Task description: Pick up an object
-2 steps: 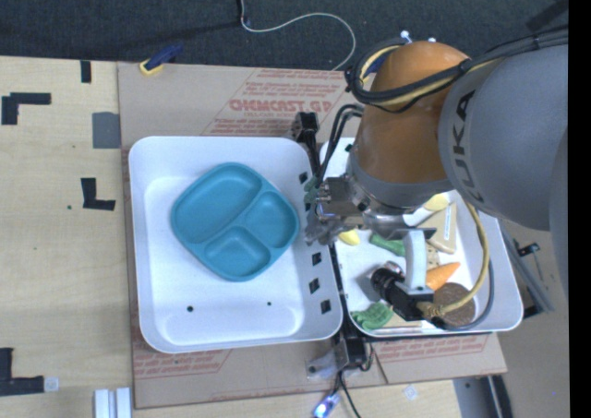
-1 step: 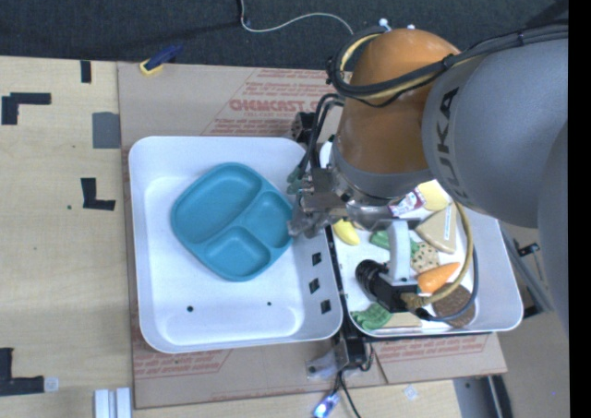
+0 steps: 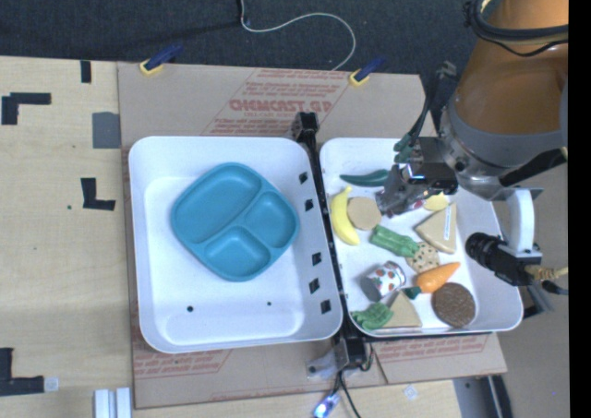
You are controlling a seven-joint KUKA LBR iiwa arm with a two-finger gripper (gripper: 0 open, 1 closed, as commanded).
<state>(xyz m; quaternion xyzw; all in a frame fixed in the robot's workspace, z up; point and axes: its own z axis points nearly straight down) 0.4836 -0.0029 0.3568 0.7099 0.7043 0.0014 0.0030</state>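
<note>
Jaws: cannot tell how they stand — the dark two-finger gripper [image 3: 404, 193] is a small cluttered shape from this slant, low over the upper middle of the right white plastic bin [image 3: 503, 319]. The grey arm with its orange band [image 3: 517, 29] comes in from the right above it. Directly by the gripper tip lie a beige rounded toy piece [image 3: 364, 214] and, just left of that and touching it, a yellow toy banana [image 3: 343, 219]; whether the gripper touches either is unclear. Above them a dark green curved toy pepper [image 3: 367, 177] sits near the bin's upper edge. Just below the gripper, a light green knobbly toy pickle [image 3: 395, 243] lies at a slant. To its right, a pale wedge of toy cheese [image 3: 440, 230], then a small spotted cracker-like piece [image 3: 423, 257] and an orange toy carrot [image 3: 434, 277] with a green top. Lower right: a brown round toy cookie [image 3: 453, 304]. Lower middle: a small grey-and-white object [image 3: 383, 279], detail too fine to name, and a green leafy toy piece [image 3: 374, 316] on a tan flat slice [image 3: 404, 314]. Left white plastic bin [image 3: 152, 315] holds a blue divided plastic plate [image 3: 235, 220] with three compartments, set at a tilt to the bin walls — well apart from the gripper.
</note>
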